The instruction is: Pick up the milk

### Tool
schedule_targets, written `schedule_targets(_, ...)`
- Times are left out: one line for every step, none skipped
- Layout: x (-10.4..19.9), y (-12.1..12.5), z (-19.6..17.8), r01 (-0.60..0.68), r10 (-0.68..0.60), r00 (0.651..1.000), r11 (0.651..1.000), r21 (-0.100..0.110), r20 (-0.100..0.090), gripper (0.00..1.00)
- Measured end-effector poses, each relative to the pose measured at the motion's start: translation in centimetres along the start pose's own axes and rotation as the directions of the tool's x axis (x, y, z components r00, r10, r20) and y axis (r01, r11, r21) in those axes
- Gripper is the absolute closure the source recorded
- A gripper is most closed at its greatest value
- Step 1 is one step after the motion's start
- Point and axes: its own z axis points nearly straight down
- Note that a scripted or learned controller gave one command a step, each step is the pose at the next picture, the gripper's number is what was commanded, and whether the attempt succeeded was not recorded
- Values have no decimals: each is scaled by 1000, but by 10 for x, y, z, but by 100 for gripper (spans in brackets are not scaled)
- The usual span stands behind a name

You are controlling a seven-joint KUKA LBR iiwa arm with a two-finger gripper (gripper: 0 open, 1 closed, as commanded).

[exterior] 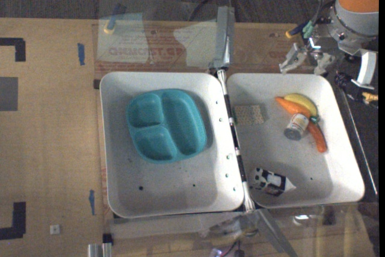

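Grey arm (355, 24), orange band, pale metal claw (305, 61), black cables.

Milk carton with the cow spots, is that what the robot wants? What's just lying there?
For the job:
milk carton, lying in the right bin
gripper, above the bin's far edge

Just lying about:
banana
two carrots
small can
teal plate

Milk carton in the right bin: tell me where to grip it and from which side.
The milk carton lies on its side near the right bin's front-left corner. Come straight down from above and close across its narrower width; the bin walls likely block a sideways approach.
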Motion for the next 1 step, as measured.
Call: schedule_targets(26, -77, 154, 251, -251, 968, 968, 0, -1, 0)
